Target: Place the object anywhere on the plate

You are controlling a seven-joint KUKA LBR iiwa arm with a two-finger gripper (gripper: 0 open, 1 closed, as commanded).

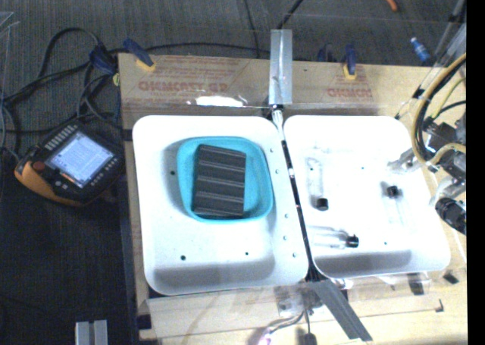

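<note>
Dark grey ribbed block with lengthwise grooves, turquoise plate under it, two white bins side by side, tan bench with faded red lettering, blue clamps.

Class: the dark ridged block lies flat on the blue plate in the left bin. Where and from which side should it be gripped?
Grip the dark ridged block across its two long sides, coming straight down from above. It lies flat on the blue plate, slightly turned, and the plate's raised rim likely hinders a sideways approach.
</note>
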